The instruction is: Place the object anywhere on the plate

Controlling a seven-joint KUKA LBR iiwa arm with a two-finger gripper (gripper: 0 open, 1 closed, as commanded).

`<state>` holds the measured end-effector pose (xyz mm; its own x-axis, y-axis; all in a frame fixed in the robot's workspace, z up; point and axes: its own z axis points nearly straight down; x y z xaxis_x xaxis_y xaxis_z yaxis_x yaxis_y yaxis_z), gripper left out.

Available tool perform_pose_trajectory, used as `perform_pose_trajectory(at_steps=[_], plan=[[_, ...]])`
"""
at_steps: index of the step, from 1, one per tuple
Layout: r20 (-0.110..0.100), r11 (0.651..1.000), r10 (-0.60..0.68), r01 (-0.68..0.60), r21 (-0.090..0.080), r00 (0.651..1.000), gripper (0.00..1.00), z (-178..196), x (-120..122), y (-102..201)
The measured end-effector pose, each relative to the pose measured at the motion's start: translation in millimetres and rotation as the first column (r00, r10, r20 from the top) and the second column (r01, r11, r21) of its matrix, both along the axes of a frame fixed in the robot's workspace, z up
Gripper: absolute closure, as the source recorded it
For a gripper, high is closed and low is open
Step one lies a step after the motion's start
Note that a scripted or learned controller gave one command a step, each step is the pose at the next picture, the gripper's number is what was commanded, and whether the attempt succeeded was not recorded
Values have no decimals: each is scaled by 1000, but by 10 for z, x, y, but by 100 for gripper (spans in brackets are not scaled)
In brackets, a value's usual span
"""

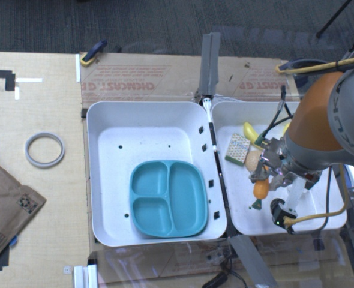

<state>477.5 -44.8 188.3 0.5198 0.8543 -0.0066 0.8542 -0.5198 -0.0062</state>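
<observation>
End effector (262,174), grip state unclear, hovers over the carrot (260,191), right of the plate (168,198); a miss could nudge it.

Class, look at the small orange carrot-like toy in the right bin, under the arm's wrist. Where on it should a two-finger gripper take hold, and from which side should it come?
Grip the orange toy across its rounded orange body, the widest part, rather than the thin dark green tip pointing toward the bin's near edge. Come straight down from above: it seems to lie flat on the right bin floor, with the gripper already above it. The neighbouring food toys sit just beyond, so a sideways approach is probably crowded.
</observation>
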Motion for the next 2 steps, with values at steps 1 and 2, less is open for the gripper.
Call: perform_pose_trajectory(at_steps=[1, 2], plan=[[1, 999, 42, -42, -1, 999, 100, 425, 165, 664], [-1, 1000, 26, -26, 0, 1000, 100, -2, 124, 1273]])
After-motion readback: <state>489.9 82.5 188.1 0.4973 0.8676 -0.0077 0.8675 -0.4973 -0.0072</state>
